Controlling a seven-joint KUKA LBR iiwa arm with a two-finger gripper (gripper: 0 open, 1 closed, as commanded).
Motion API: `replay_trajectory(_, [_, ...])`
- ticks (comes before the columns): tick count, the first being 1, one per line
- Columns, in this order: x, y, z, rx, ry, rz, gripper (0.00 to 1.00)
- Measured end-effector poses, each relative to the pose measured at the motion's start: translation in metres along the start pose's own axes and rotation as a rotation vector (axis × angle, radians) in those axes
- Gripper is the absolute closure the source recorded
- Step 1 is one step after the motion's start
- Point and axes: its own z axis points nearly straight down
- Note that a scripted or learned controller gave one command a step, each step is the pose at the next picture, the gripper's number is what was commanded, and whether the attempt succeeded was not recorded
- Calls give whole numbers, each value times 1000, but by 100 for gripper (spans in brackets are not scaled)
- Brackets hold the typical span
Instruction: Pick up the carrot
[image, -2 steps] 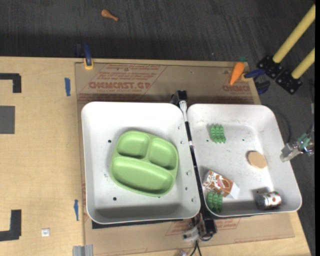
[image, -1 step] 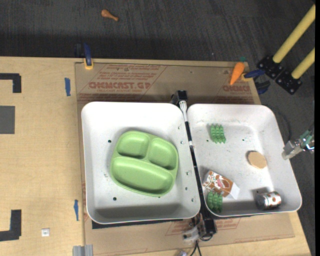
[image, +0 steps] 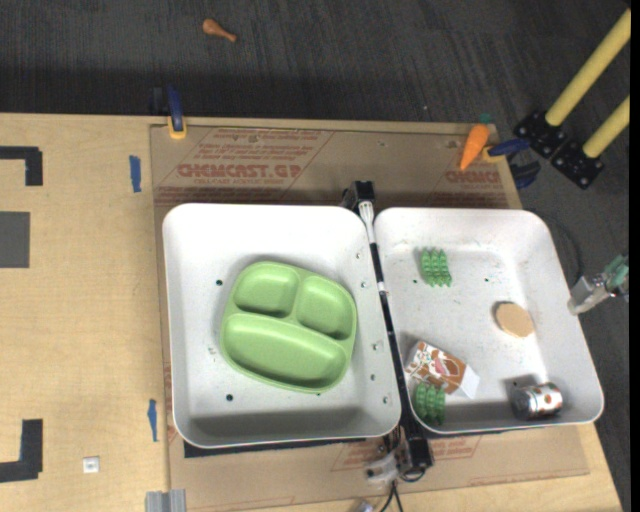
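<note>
A pale wooden bench (image: 80, 330) is carrying a brown cardboard sheet (image: 250, 165), and beyond its far edge dark grey carpet (image: 380, 60) is showing. Two shallow white bins are sitting side by side: the left bin (image: 190, 260) is holding one green divided plate (image: 288, 325), while the right bin (image: 540, 250) is holding two green ridged blocks (image: 435, 266), one tan round disc (image: 514, 320), one printed packet (image: 440, 368) and one silver can (image: 537, 399). The small orange carrot (image: 474, 145) is lying outside the bins, near the cardboard's far right corner. The gripper (image: 600, 288) is hanging at the right bin's right rim, well apart from the carrot; its fingers cannot be made out.
</note>
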Motion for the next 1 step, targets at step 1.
replay_trajectory(1, [61,27,20,9,10,-81,100])
